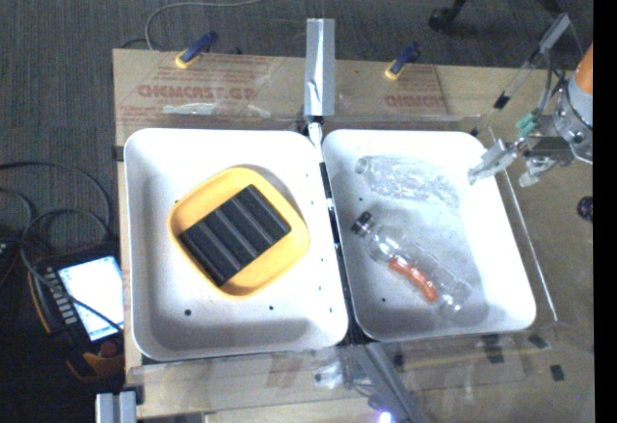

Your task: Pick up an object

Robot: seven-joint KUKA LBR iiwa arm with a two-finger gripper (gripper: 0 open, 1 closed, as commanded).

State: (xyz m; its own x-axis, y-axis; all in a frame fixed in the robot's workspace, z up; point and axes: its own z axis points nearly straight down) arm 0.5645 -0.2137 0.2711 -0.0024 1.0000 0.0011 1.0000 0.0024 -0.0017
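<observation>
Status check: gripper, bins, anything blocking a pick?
Gripper open, at right bin's far right rim, holding nothing. Two clear bottles inside. Yellow pad in left bin. Nothing blocking.

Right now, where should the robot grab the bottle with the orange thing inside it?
Best across the middle of the bottle, coming straight down from above. It lies flat in the right bin, slanting from its dark cap at upper left to its base at lower right, so the fingers should close across the narrow width, not along its length. The end effector sits by the bin's upper right rim.
</observation>
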